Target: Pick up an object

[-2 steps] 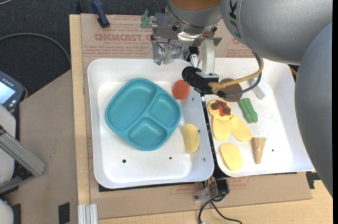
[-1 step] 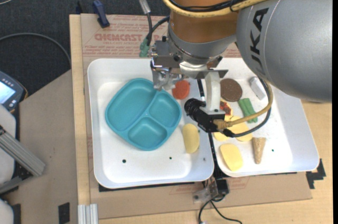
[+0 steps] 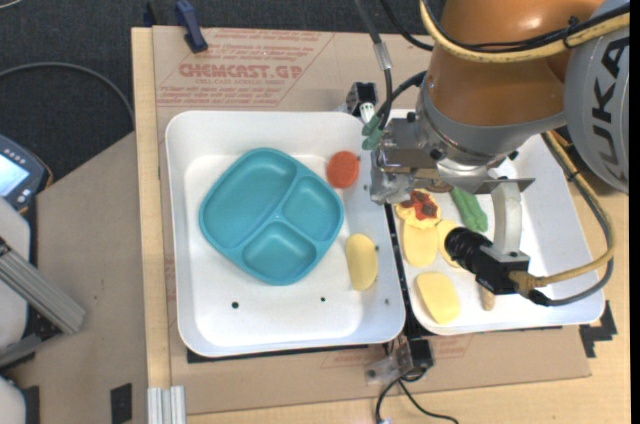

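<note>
Arm's orange wrist hides much of right bin [image 3: 560,307] at frame right; tool [image 3: 415,170] over food pieces [image 3: 422,224], finger state can't be told.

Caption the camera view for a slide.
KUKA arm over the right bin of yellow pieces; teal plate, orange ball, yellow piece in left bin.

- A teal divided plate [image 3: 272,228], three compartments, lies flat at the centre of the left bin.
- A small orange-red ball [image 3: 343,169] sits just beside the plate's upper right edge.
- A yellow lemon-like piece [image 3: 361,261] lies near the plate's lower right.
- In the right bin: a green pod [image 3: 467,209], a pale yellow slice [image 3: 437,297], and a yellow-and-red item [image 3: 420,208] partly hidden by the arm.
</note>
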`<state>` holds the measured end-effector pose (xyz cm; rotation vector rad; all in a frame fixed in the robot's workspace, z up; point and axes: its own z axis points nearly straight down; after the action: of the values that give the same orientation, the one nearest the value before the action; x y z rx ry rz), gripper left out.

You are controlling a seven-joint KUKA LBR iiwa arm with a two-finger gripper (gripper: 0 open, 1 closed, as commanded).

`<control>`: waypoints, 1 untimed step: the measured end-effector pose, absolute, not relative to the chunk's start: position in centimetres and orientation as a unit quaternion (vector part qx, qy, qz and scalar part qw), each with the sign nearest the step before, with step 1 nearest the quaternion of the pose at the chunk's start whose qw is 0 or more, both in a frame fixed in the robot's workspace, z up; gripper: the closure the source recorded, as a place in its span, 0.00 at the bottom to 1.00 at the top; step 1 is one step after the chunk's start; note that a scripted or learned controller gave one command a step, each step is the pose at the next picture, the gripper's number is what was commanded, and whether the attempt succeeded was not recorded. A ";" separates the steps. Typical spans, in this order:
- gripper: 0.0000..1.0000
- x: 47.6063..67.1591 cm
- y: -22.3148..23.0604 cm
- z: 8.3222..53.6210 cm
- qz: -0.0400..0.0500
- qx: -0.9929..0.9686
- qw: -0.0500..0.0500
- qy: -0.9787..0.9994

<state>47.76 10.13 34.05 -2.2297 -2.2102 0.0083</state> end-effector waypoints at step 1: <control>1.00 48.4 -2.9 23.6 0.006 -0.713 0.002 -0.701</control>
<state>48.38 -2.92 23.64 -2.2368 -2.2003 0.0187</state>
